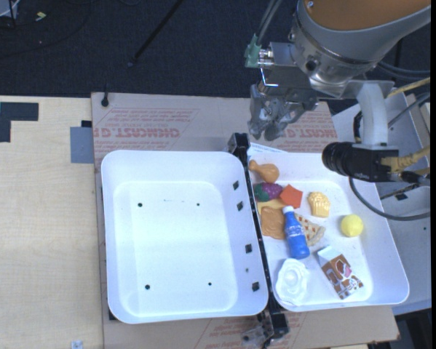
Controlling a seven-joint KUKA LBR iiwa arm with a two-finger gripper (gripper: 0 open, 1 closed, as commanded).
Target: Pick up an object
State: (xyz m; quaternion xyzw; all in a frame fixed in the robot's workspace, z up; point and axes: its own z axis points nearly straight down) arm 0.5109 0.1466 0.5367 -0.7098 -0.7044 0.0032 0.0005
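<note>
My gripper [270, 127] hangs above the far left corner of the right bin [383, 267], with nothing between its fingers, which look spread apart. Just below it in the bin lie a toy chicken drumstick [264, 171], a purple and green toy [268, 191] and an orange-red block [291, 195]. A blue bottle [295, 233] lies over a flat tan piece [273, 222]. Also in the bin are a yellow fries toy [319, 203], a yellow ball [351, 225], a white crumpled item [292, 279] and a brown and white packet [341, 275].
The left bin [174, 242] sits beside the right one, with a black divider with clips [248, 217] between them. Both rest on a cardboard sheet [159, 126]. A black cylindrical arm part [357, 161] overhangs the right bin's far right side.
</note>
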